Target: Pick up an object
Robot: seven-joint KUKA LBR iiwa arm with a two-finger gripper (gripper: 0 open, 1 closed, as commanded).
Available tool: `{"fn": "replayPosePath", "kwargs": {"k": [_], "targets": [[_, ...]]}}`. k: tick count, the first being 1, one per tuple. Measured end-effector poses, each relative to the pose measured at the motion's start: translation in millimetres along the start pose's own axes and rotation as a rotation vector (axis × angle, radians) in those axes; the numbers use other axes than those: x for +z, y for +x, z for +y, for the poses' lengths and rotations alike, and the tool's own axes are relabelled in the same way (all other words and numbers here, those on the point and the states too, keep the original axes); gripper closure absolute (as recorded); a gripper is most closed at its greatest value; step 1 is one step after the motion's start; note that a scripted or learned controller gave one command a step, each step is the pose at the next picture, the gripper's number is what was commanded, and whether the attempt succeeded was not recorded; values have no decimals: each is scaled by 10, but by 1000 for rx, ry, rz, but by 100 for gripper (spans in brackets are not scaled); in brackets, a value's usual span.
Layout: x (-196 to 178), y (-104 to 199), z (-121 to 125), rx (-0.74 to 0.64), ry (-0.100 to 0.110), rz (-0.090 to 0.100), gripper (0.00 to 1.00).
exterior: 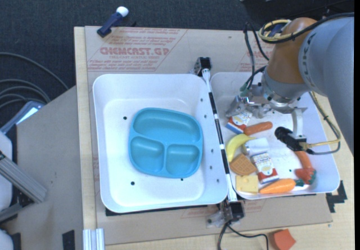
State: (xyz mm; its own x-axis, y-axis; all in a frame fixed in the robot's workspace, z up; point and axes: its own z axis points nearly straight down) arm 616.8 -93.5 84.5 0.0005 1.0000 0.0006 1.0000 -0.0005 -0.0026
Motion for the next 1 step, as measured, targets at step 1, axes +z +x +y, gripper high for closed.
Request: {"fn": "replayPosePath", "kwargs": {"k": [1], "targets": [[-100,5,5,0,-1,1,100]]}}
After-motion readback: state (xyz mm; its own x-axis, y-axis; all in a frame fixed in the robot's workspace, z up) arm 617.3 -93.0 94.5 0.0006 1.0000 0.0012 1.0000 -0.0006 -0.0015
